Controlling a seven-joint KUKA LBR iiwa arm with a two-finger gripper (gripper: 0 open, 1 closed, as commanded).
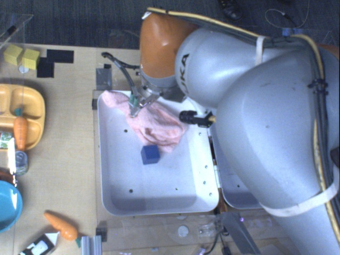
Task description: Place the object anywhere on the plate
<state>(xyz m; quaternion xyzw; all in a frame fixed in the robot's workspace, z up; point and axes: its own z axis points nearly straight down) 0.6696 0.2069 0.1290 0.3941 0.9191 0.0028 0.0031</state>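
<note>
My hand (135, 106) sits low over the far-left part of the left bin (114, 195), its tips buried in the folds of the pink cloth (159, 129). From this angle I cannot tell whether it is clenched on the cloth or released; the fabric bunches around it and hides the tips.

The cloth, which I judge to be the object in this step, lies crumpled across the far half of the bin, trailing from the far-left corner toward the middle. A blue cube (151, 154) rests just beside its near edge, touching or almost touching the fabric.

To do this well, I should pinch a thick fold, not a single loose layer, and lift straight up so the cloth clears the bin wall without dragging the cube along. The yellow divided plate (35, 102) stands at the left edge of the table, well apart from the bin.

My wrist points steeply down, the orange band (159, 44) above it, and my grey arm (265, 121) stretches in from the right across the other bin.
</note>
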